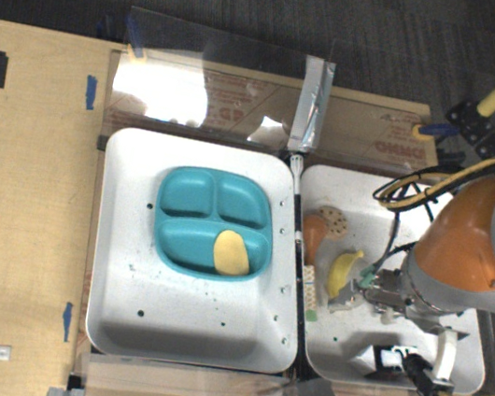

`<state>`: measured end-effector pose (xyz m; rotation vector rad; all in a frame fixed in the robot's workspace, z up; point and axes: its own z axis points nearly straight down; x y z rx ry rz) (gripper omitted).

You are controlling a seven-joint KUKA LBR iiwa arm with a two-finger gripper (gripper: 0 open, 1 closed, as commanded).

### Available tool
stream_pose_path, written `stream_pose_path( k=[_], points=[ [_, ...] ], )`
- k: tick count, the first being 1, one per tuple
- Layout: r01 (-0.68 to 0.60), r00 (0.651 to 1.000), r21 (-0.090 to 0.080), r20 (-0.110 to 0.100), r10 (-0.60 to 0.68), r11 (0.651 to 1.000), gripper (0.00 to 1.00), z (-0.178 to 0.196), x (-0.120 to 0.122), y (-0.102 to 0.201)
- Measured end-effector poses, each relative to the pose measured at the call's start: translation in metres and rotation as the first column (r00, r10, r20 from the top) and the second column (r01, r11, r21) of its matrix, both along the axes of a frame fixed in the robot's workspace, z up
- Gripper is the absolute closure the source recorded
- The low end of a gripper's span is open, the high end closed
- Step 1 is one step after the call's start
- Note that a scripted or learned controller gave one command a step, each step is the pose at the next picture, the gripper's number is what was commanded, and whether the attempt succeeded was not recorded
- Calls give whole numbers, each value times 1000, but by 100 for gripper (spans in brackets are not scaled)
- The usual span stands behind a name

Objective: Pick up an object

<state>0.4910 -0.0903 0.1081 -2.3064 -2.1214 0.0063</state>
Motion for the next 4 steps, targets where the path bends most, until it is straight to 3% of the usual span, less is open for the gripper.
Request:
stream_pose_path(
  k=[1,2,3,4],
  points=[
    [-57,998,-5,13,57,998,0,-21,-10,-73],
    [90,996,-3,15,-90,996,0,-21,-9,-90],
    [286,958,1,10,-286,958,0,23,41,-117],
    [287,958,-2,5,-287,958,0,15,16,-87]
  ],
)
